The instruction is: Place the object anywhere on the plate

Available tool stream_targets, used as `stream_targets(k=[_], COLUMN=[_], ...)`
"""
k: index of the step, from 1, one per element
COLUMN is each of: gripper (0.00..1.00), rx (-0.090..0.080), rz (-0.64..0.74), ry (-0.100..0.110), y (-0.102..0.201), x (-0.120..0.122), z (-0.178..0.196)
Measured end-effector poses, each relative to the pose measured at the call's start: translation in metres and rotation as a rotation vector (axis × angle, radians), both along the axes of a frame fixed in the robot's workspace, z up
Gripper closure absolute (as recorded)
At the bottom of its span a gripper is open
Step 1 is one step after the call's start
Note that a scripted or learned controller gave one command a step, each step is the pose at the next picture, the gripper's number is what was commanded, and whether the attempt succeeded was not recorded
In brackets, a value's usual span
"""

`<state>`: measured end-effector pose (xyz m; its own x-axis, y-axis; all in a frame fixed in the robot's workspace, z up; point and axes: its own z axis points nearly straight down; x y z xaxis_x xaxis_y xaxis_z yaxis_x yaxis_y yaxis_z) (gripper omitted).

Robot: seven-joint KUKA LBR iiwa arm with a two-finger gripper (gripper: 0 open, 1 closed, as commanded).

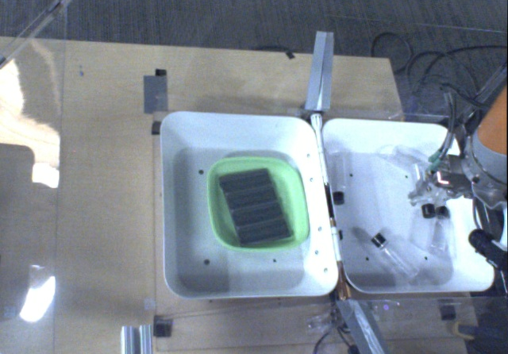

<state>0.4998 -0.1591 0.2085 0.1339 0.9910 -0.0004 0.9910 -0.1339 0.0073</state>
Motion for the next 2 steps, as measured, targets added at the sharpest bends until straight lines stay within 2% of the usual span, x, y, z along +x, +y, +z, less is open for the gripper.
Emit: stream_targets(k=[1, 2], gripper=[1.00, 1.00], rx=[0.000, -0.001], rz=[0.249, 0.383], ry=[0.002, 0.000], y=[0.075, 0.148], x=[-0.011, -0.011], z=[-0.056, -0.023])
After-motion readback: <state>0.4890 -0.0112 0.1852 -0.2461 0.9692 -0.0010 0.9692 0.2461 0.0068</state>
